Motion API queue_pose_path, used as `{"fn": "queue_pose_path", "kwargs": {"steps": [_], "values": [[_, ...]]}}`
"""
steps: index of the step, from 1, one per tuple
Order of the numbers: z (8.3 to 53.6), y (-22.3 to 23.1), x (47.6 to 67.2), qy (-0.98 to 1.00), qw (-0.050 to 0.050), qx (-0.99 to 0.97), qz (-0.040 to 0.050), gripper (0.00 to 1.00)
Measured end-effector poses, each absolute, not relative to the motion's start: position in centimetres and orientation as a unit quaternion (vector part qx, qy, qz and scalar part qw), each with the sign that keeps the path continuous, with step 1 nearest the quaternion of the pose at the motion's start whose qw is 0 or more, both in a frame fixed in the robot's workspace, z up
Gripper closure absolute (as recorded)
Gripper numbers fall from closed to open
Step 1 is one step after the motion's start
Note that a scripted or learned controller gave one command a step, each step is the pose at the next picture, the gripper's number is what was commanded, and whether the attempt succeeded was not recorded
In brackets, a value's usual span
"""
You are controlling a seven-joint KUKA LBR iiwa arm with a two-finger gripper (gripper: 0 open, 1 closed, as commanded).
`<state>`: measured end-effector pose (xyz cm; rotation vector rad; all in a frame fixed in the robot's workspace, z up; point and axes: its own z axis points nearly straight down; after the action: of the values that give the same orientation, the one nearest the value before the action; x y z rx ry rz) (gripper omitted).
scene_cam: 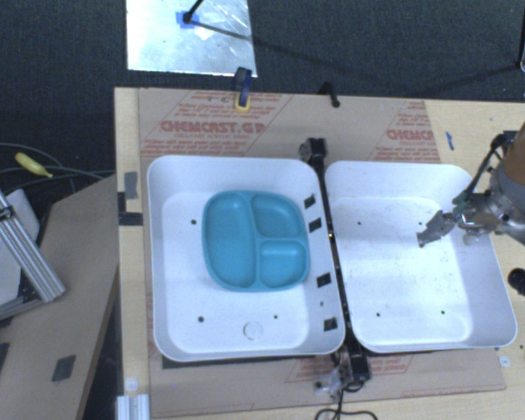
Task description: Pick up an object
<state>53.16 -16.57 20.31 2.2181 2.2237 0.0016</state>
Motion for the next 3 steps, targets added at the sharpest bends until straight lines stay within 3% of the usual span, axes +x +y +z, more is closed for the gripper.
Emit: {"fn": "queue_pose_path", "kwargs": {"steps": [1, 2, 3], "values": [[21.4, -16.6, 53.3, 0.709, 0.002, 0.705, 0.0017, 1.0], [27.7, -7.7, 53.1, 0.712, 0.002, 0.703, 0.0034, 1.0], [25.8, 0.0, 52.9, 0.711, 0.0, 0.703, 0.0014, 1.0]]}}
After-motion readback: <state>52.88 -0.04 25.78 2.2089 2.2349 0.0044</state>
